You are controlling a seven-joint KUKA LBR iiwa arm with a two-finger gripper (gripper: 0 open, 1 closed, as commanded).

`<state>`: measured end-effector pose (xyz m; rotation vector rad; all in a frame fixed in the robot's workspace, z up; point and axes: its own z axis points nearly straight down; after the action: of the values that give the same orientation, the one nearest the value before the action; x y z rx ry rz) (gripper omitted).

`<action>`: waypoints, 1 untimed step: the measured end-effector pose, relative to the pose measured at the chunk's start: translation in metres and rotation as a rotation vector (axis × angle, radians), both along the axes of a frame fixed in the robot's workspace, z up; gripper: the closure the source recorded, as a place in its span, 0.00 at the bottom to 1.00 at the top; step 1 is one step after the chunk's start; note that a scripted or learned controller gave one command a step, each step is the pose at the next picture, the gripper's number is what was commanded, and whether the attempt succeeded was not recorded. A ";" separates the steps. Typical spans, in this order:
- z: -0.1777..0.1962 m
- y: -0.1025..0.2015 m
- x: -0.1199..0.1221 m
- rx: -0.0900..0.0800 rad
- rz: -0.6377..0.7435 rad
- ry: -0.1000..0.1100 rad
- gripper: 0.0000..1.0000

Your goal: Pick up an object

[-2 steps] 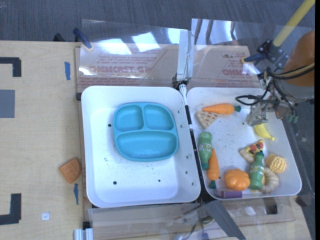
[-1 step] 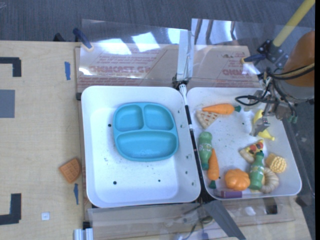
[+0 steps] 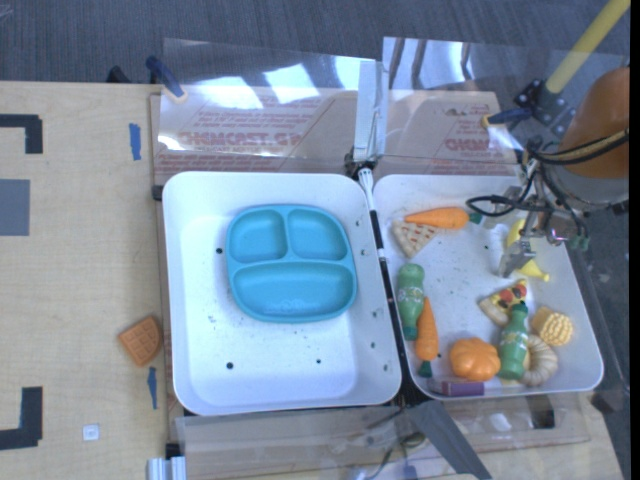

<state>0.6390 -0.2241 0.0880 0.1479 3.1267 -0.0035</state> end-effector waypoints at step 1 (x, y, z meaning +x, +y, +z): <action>0.015 -0.001 0.004 -0.005 0.000 -0.015 1.00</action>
<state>0.6428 -0.2251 0.1034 0.1469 3.1117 -0.0105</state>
